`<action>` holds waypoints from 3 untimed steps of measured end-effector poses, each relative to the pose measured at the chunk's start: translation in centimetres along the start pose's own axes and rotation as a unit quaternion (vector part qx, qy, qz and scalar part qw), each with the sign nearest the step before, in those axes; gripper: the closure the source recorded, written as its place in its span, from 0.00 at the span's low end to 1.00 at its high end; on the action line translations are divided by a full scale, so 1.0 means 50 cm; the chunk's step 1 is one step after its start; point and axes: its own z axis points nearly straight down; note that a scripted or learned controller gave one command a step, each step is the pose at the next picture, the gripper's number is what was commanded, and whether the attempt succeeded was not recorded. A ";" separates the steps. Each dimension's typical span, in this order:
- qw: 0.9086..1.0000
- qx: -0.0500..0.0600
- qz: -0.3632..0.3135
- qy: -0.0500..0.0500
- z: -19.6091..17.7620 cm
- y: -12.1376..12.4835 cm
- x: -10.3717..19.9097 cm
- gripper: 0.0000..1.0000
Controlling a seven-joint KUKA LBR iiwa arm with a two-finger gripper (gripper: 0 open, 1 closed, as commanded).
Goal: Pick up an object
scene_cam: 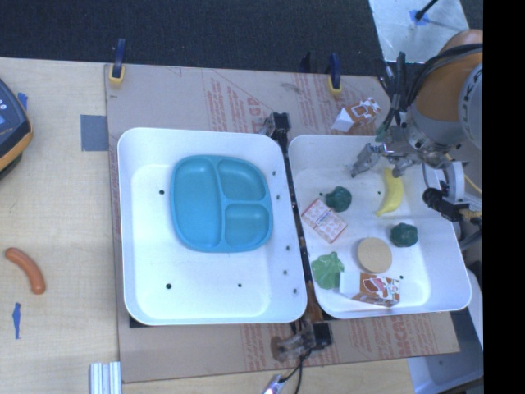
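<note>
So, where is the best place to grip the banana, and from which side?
Probably the middle of the banana, from above. It lies flat in the right bin, long and narrow, running up-down in the view, so the hand should close across its narrow width.

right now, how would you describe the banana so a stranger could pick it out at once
Look in the right white bin, at its upper right area just below the end effector. The banana lies there, roughly upright in the view. It is the only yellow, long curved item; its neighbours are dark green lumps.
</note>
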 end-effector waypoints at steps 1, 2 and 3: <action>1.000 0.002 -0.001 0.000 0.000 -0.171 0.010 0.00; 1.000 0.000 -0.001 0.000 0.046 -0.054 -0.067 0.00; 1.000 0.001 -0.001 0.000 0.046 -0.196 -0.040 0.00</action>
